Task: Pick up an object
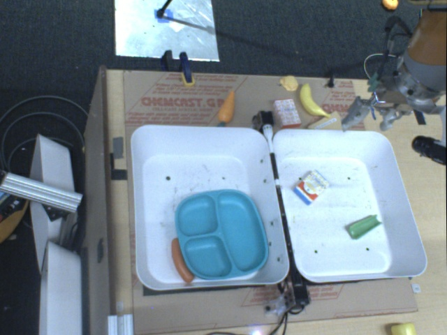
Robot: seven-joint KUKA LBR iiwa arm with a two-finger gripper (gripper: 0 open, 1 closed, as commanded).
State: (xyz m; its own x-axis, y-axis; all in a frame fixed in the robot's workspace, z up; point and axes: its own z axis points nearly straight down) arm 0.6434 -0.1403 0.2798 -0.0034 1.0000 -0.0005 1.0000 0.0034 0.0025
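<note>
Hovering spread beyond the right bin (398, 187), the hand (369, 114) is well apart from the green object (363, 226).

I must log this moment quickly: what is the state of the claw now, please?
Claw: open, holding nothing, above the far edge of the right bin.

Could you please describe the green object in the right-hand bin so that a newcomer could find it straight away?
Start at the right bin of the two white ones. The green object lies on the bin's floor towards its right wall, below and to the right of the small red, white and blue packet. It is the bin's one green item, stubby and tilted.
</note>
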